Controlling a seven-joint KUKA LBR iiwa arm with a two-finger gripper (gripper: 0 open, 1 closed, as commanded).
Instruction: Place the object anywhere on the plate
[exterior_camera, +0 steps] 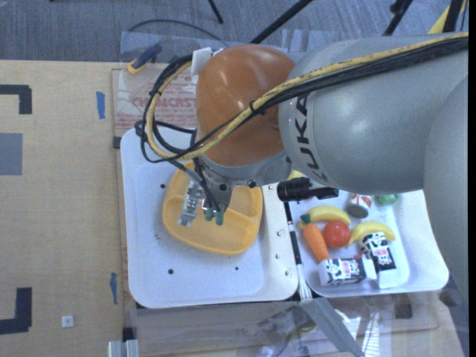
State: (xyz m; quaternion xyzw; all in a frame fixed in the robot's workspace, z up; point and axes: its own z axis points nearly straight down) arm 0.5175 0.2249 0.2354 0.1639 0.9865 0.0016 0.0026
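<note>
1. The yellow plate (239, 233) lies in the left white bin (149, 274), toward that bin's right wall.
2. The claw (202, 207) hangs directly over the plate's middle, pointing down at it. Whether it is clenched or released cannot be told.
3. A small green bit (218, 216) shows at the claw's tip, above the plate. It is too small to tell whether it is an object being carried or whether it touches the plate.
4. The right white bin (425, 268) holds the other things, all well apart from the claw:
   - two bananas (328, 214) (370, 231)
   - one carrot (315, 242)
   - one tomato (337, 233), between the bananas
   - two cow-print cartons (343, 271) (382, 254)
   - one red-and-white item (360, 201) and one green item (386, 198) at the far edge, both partly hidden under the arm
5. Counted: one plate and two bins, side by side on the brown surface (59, 199).
</note>
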